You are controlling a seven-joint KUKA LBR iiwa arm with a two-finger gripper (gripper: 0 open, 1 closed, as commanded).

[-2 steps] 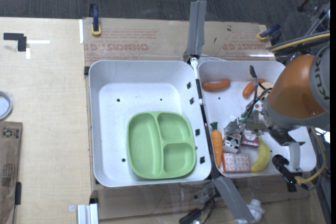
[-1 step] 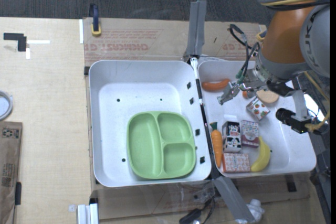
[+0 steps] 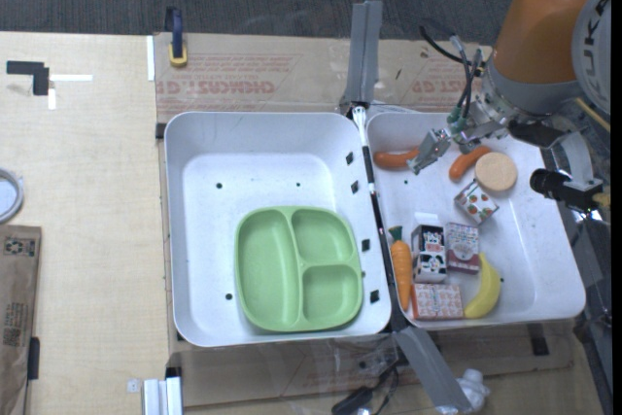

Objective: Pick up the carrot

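The carrot [image 3: 401,269] is orange with a green top and lies lengthwise against the left wall of the right bin [image 3: 544,306], toward its front. My gripper [image 3: 431,151] hangs over the back of that bin, well behind the carrot, between two orange sausage-shaped pieces [image 3: 393,158] [image 3: 469,161]. Nothing shows held in it.
Small cartons [image 3: 429,253] [image 3: 463,245] [image 3: 437,301] crowd the carrot's right side, with a banana [image 3: 485,287] beyond them. Another carton [image 3: 476,202] and a round tan disc [image 3: 497,172] lie farther back. The left bin [image 3: 194,209] holds a green divided plate [image 3: 299,267].
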